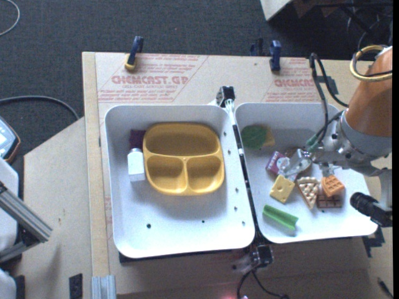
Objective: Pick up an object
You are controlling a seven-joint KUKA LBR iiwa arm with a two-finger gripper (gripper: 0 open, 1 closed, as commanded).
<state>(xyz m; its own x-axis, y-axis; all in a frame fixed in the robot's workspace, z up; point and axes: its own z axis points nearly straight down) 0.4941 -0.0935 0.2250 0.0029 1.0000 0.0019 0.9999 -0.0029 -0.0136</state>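
Reaching in from the right, arm (368,123) slanted low over right bin (349,226), pincer (293,165) grip unclear.

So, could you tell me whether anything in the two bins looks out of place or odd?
Nothing looks spilled or broken. The yellow tray sits flat in the left bin, with a white bottle beside it. The toy foods lie loosely scattered in the right bin, and the gripper is low among them.

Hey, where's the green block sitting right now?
The green block lies in the right bin, near its front edge, just below the yellow cheese wedge and apart from the gripper above.
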